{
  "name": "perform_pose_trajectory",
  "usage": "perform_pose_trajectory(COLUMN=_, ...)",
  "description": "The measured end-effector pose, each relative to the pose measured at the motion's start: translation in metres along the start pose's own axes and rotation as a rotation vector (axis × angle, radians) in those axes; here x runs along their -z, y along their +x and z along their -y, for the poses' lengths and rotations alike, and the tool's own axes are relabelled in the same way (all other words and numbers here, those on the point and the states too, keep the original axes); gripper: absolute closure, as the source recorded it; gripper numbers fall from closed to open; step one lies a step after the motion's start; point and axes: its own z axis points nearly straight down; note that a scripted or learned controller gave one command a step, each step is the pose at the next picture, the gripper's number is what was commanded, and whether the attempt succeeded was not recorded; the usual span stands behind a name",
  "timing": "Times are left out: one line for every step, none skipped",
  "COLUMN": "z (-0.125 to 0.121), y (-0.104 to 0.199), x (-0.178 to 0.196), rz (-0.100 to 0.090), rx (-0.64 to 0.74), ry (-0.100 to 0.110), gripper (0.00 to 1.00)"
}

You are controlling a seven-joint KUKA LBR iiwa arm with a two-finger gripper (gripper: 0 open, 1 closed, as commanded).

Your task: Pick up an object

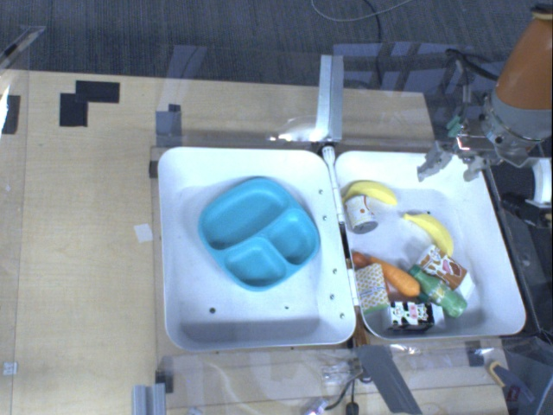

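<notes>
While hovering over the right bin [510,258], the fingers [432,164] are spread, holding nothing.

The arm reached in from the right edge, its orange band [525,72] showing above the grey wrist [510,132]. The gripper [453,164] hung at the upper right, pointing down and leftward. Its two fingers [431,162] appeared spread apart with nothing between them, though the detail was small.

Blue divided plate [259,233] in left bin [181,258].
</notes>
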Motion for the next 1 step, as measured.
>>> perform_pose_trajectory(z=0.0078, y=-0.0394, x=-0.1372, rz=0.002, rx=0.106, ry=-0.004, gripper=0.0)
